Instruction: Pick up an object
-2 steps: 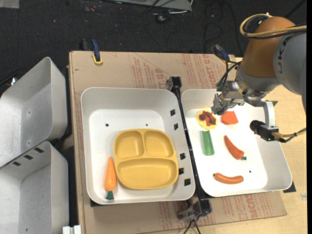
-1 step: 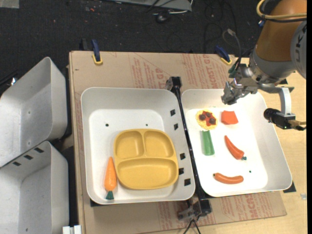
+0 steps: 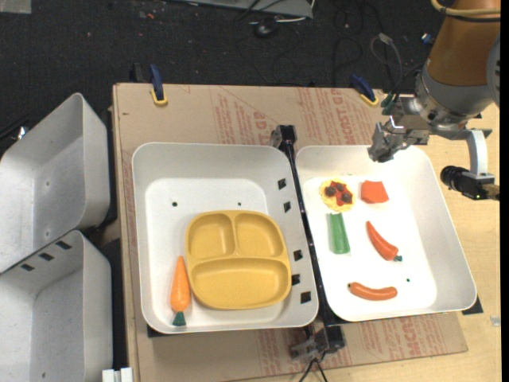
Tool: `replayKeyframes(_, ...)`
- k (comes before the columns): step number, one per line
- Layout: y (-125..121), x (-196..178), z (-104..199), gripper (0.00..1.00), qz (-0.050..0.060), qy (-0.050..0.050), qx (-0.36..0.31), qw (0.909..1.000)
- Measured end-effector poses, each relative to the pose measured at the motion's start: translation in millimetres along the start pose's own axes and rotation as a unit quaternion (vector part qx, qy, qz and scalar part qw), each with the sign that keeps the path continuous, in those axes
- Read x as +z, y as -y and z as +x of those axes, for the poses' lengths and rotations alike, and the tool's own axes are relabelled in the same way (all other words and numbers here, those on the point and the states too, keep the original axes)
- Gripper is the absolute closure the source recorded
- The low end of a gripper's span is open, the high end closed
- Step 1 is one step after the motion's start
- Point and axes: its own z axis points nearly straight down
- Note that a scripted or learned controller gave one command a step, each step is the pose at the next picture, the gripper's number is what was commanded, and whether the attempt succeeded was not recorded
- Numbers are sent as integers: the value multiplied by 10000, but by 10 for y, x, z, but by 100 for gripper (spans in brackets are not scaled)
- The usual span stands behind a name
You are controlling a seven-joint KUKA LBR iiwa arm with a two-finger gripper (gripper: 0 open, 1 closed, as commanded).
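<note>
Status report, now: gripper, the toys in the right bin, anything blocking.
Gripper above right bin's far rim, nothing held. Toys untouched: orange block, red pepper, green stick, sausage, yellow disc. Nothing in the way.

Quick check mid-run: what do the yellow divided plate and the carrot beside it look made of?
The yellow divided plate looks like moulded plastic: uniform colour, rounded compartment ridges, a soft sheen. The carrot seems a plastic toy too: smooth, evenly orange, with a dark green stub. Rubber is possible.
</note>
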Motion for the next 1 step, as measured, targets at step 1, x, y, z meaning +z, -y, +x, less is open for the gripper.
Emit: replayKeyframes(1,40,3,491,100,27,-11,-23,10000)
